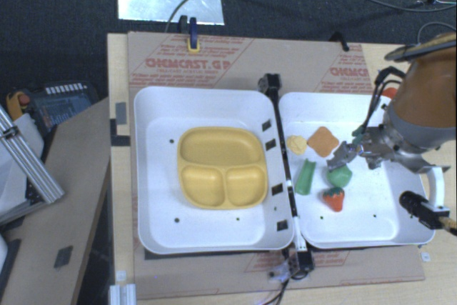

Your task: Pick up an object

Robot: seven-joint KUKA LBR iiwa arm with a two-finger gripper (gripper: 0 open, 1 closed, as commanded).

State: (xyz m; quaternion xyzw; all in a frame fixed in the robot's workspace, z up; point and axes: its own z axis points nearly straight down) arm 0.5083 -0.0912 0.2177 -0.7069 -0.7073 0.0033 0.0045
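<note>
Dark carpet frames the bench where my pincer (345, 157) hangs low in the right bin (371, 228), fingers too blurred to tell apart, just over the small green block (340, 176) beside the strawberry (333, 199), so I judge the grasp is next: descend and close.

Grey robot arm (421, 126) with broad orange band, metallic grey gripper (344, 153), black cable looping alongside wrist.
</note>
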